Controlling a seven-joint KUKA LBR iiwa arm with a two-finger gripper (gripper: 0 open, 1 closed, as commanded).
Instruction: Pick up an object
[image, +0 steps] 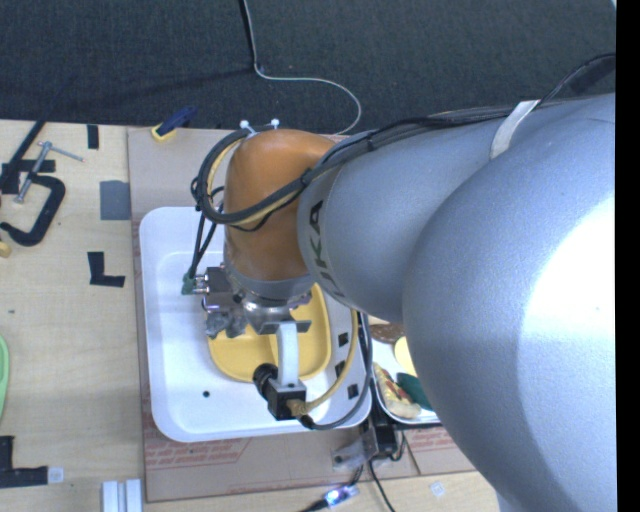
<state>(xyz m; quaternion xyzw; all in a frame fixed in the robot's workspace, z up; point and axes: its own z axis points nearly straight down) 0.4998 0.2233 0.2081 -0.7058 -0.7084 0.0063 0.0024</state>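
Black C-clamp (30, 205) at far left, lying on the wooden bench (60, 330) beside strips of black tape (103, 270). A blue and yellow item (173, 122) lies near the bench's back edge. Left white bin (165, 330) occupies the centre; inside it lies a yellow object (315, 335), largely covered by the arm. The grey arm (480, 300), with its orange band (265, 205) above the wrist, reaches in from the right and stands over this bin, black cables (205, 215) looping along its left side. The gripper (245, 325) sits low over the yellow object; whether its fingers are spread or closed cannot be told. Further right, a sliver of the second bin (400, 395) shows mixed items, partly hidden.
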